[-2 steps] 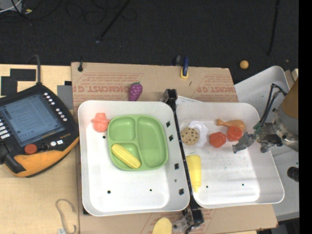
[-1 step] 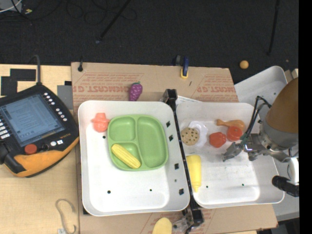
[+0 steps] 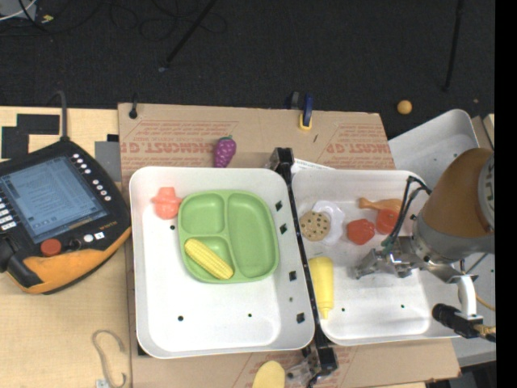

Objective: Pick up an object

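2 bins [image 3: 210, 330] smooth white plastic, green divided plate [image 3: 250, 241] matt plastic, brown printed cardboard [image 3: 242, 136] beneath, gripper [image 3: 380, 263] bare metal, far floor dark carpet [image 3: 242, 39]

A robotics lab, set up for grasping trials.

A grey industrial arm [image 3: 456, 208] reaches over two shallow white bins [image 3: 153, 297] set on taped-down cardboard [image 3: 258, 136] on the surface; a teach pendant [image 3: 56, 204] with screen and orange casing lies beside them, cables [image 3: 186, 23] trail across the dark floor, and the items in the bins are plastic toy foods [image 3: 208, 259].

Even overhead light, soft shadows, slightly grainy.
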{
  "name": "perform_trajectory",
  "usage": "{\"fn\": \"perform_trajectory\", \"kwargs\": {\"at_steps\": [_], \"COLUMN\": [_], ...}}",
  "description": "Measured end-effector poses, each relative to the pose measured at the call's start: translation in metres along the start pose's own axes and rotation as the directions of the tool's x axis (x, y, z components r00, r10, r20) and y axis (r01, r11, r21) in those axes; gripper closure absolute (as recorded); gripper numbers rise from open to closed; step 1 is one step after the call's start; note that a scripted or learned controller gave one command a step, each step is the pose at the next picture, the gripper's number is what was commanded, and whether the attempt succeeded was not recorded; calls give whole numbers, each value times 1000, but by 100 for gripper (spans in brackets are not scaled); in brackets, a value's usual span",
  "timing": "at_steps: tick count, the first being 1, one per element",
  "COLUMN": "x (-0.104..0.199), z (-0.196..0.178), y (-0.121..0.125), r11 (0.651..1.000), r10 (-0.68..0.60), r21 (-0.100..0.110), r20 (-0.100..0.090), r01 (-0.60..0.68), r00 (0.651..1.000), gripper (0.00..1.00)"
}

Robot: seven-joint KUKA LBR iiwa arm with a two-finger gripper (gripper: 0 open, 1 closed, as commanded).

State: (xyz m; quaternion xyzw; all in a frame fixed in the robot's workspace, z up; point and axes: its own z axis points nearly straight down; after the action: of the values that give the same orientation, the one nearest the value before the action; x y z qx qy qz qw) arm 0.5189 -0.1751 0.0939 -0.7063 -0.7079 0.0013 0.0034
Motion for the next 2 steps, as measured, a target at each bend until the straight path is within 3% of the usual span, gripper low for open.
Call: {"fn": "perform_trajectory", "kwargs": {"at_steps": [1, 2], "x": [-2, 2], "z": [-13, -75], "y": [0, -1], "r11": [1000, 1000], "r10": [5, 2], "r21": [-3, -9], "r20": [0, 3], "r01": [-5, -2], "r00": [1000, 1000], "gripper": [100, 100]}}
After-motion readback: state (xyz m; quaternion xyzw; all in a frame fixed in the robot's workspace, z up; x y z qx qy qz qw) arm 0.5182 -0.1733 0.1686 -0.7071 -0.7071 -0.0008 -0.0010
